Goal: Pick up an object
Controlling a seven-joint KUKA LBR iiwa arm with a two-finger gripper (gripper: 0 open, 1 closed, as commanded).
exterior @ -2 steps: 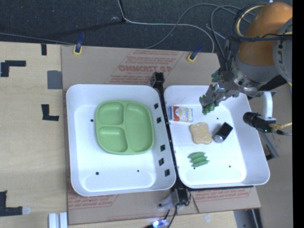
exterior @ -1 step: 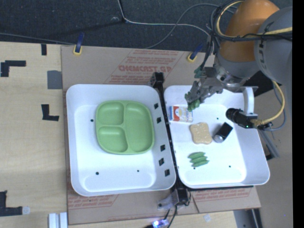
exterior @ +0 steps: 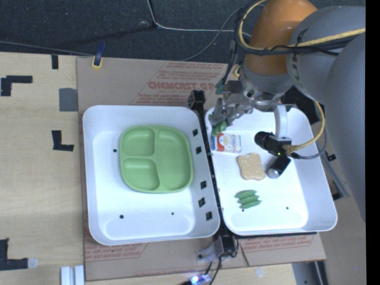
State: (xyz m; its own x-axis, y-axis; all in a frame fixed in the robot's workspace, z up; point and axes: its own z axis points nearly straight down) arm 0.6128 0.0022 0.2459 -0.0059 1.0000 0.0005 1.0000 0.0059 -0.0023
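**Reaching for a thing to pick up**
The gripper (exterior: 222,120) is held just above the small white and red flat packet (exterior: 227,142), at 11 o'clock in the right white bin (exterior: 320,209). Nothing is held; lowering is needed next.

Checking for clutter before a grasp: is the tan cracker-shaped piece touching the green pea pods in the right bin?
Apart. The camera view shows bare white bin floor between the tan cracker-shaped piece and the green pea pods.

You see a bulky grey arm (exterior: 344,58) with a glossy orange band (exterior: 276,25) above the wrist. Yellow and black cables (exterior: 249,16) loop around that band. Below it sits a metal gripper (exterior: 222,120) with green-tinted parts.
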